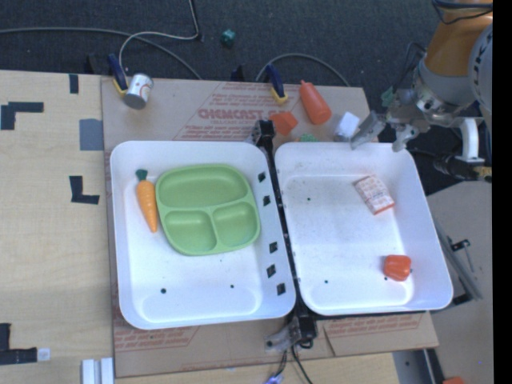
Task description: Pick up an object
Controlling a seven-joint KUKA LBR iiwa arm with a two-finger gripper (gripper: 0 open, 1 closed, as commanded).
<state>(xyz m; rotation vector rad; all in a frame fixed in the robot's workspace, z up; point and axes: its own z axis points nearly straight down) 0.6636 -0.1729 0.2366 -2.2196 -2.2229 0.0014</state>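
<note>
- Above the far rim of the right bin (424, 214), the gripper (382, 132) is seen with its two fingers spread and nothing between them.
- Within that bin, two candidates are offered: a small printed packet (374, 194) lying flat toward the far side, and an orange-red block (397, 267) near the near right corner.
- The packet is judged the closer target, just below and beside the gripper; it lies well apart from the block and clear of the bin walls.
- For a sound grasp, the gripper would best be centred over the packet and turned so that the fingers straddle its narrower sides, then lowered straight down until the bin floor is nearly met.
- Because the packet looks thin and flat, a slip is a likely risk; the thicker block could be taken as the easier alternative.
- On the left bin (128, 238), a carrot (146, 203) lies just beside a green tray (210, 209); both are farther from the gripper.
</note>
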